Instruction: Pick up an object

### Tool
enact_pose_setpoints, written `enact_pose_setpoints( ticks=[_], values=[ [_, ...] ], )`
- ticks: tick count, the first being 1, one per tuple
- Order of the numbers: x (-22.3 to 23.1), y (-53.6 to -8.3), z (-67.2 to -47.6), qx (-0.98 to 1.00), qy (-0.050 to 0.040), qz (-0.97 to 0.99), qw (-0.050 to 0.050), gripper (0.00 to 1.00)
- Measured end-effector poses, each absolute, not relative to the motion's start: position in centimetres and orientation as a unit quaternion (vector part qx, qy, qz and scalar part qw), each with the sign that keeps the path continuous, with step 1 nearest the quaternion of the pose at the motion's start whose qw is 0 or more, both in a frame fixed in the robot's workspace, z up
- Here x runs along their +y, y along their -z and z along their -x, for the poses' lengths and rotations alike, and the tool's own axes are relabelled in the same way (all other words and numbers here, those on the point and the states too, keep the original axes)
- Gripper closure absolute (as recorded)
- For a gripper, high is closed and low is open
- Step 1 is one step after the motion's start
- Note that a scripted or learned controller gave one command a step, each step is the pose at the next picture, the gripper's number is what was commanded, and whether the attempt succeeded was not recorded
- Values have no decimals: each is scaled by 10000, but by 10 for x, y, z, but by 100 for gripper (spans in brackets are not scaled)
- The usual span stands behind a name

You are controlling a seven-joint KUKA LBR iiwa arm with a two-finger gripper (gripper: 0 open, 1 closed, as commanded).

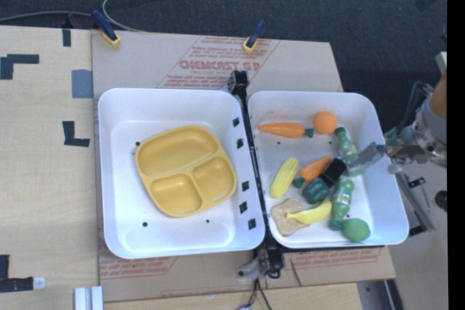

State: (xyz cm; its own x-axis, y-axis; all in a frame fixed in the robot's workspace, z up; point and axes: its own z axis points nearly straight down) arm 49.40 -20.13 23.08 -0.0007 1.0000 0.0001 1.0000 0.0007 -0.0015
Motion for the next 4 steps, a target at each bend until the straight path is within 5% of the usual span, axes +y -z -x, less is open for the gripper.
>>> enact_pose_setpoints(
  ticks=[2,3,4],
  values=[
    [-220,-87,-662,-7087,21,7055,9,0],
    [-199,-86,-670,-7079,5,7063,-22,0],
    [-200,-97,-670,-7082,-1,7060,-39,100]
  ],
)
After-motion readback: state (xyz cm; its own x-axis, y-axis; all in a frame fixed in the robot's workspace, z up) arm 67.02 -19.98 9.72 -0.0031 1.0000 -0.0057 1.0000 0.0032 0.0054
